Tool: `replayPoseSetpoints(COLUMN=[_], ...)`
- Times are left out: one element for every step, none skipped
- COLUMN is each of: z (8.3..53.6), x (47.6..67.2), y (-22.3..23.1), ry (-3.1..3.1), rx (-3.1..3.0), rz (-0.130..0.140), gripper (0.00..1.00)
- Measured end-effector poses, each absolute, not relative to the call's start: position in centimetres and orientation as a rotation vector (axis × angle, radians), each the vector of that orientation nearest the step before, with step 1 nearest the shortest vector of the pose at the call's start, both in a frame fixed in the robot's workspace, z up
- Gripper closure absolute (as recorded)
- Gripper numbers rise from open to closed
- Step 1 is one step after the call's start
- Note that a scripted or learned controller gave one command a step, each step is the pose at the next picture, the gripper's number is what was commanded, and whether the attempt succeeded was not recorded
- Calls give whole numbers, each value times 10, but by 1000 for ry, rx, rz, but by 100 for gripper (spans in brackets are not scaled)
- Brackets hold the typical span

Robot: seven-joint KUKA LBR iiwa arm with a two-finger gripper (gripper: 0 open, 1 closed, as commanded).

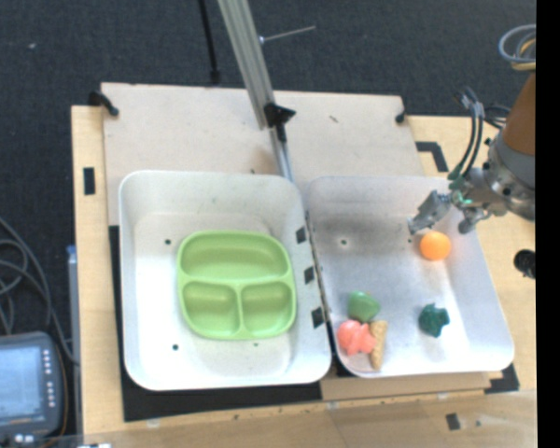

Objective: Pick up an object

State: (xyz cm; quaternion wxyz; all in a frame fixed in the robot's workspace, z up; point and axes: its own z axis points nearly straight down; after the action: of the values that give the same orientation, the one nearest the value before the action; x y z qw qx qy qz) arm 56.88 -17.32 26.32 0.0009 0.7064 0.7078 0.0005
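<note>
Pink toy (354,337), orange ball (435,246) in right bin (355,213)

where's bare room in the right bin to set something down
Bare floor runs from the left wall to the orange ball, above the green piece. The near edge is crowded: pink toy, cone, dark green toy. The gripper hangs above the ball.

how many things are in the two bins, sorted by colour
green: 3, the divided tray in the left bin, plus a light green piece and a dark green piece in the right bin
orange: 1, the ball
pink: 1, the toy
tan: 1, the cone
total: 6
</note>
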Motion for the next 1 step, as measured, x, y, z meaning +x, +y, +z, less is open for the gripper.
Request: replayPoseSetpoints(z=[211], x=[564], y=[-165], ry=[2223], rx=[2222], rz=[-4], gripper=[0])
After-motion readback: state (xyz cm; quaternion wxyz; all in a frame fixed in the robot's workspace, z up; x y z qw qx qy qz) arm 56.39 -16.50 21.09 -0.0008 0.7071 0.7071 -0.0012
